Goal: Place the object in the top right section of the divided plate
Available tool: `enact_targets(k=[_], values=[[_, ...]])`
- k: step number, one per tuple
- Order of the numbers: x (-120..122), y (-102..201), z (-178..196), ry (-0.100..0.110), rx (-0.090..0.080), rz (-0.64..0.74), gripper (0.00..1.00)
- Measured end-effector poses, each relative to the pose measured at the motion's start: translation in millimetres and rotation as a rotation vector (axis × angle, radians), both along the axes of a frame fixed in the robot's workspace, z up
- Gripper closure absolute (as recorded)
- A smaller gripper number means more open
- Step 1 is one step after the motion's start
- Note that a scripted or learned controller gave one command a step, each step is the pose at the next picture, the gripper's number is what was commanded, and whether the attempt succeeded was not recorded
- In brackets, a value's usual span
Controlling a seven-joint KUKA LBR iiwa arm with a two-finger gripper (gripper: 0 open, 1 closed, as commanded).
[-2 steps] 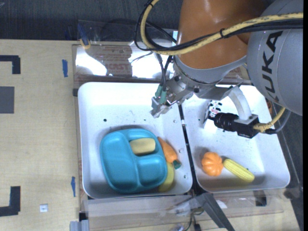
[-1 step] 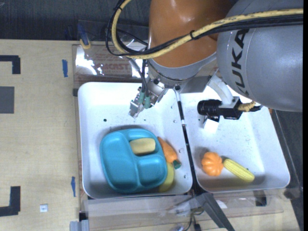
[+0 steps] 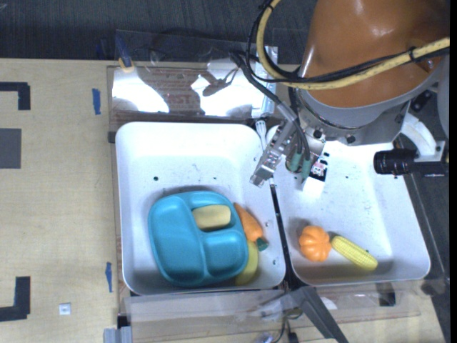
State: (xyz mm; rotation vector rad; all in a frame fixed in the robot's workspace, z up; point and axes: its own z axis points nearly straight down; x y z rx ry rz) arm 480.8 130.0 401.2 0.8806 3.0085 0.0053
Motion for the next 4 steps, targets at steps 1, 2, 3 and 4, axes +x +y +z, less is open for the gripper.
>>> enact_targets(k=[1, 2, 3, 4], values=[[4, -52, -33, 0.005, -0.003, 0.416, 1.0], [0, -79, -41, 0.003, -0.005, 0.857, 1.0], [8, -116, -116, 0.007, -0.003, 0.842, 1.0], [14, 26, -155, 0.005, -0.002, 1.006, 1.0]])
